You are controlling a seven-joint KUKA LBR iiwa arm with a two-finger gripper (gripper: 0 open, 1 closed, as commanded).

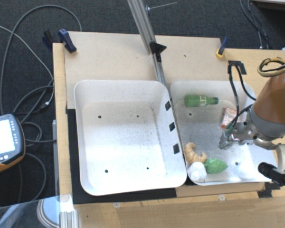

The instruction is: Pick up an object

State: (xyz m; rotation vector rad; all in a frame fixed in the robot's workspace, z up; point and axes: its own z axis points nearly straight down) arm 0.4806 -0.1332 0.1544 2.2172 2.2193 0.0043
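In the right bin [213,141] several objects lie apart: a green bottle [201,100] on its side near the far wall, a small red-and-white packet [228,116] toward the right side, and a cluster at the near left corner made of a tan knobbly piece [193,152], a white ball [197,171] and a green rounded object [215,165], the last two touching or nearly so. The end effector [229,140] hangs over the bin's right half, just below the packet and well apart from the corner cluster; nothing shows between its fingers, and whether they are apart or together cannot be told. The grey arm [273,110] with its orange band enters from the right. The left bin [121,137] sits beside it on the wooden worktop [109,56], with blue clamps [66,39] at the far edge.
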